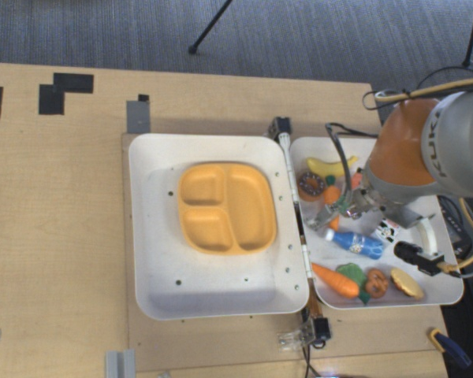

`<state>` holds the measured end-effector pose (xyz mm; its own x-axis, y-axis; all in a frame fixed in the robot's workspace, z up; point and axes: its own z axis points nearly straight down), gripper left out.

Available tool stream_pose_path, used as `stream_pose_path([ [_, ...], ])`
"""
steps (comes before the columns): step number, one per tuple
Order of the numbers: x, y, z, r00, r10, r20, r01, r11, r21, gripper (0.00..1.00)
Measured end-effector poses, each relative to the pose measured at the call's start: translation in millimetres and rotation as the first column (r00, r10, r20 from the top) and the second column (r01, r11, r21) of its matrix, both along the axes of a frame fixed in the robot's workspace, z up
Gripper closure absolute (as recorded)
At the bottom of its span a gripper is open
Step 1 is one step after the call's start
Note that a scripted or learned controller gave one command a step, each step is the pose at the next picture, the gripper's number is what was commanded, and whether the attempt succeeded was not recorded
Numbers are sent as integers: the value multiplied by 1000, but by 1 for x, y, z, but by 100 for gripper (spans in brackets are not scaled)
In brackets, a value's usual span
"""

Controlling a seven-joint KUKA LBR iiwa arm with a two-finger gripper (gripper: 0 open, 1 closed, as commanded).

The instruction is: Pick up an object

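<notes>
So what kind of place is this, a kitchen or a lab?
Likely a robot lab: a robot arm over two white bins, toy food such as a carrot, and a tripod leg on carpet.

A pale wooden bench (55, 211) was seen under the whole set-up. Two shallow white bins were borne on it side by side: the left bin (154, 235), well clear of the arm's reach-in side, and the right bin (449, 294), directly beneath the arm. Black tape patches (63, 91) were stuck on the bench's far corner, well away from the arm. A grey bracket (138, 116) was fixed just beyond the left bin. A small clear part, possibly a clip (293, 339), lay near the bins' front junction.
</notes>
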<state>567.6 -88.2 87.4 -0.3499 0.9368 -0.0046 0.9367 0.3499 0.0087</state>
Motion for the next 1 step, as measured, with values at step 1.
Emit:
stream_pose_path([
  [1, 2, 0, 11, 1000, 0, 4, 0, 1000, -1, 100],
])
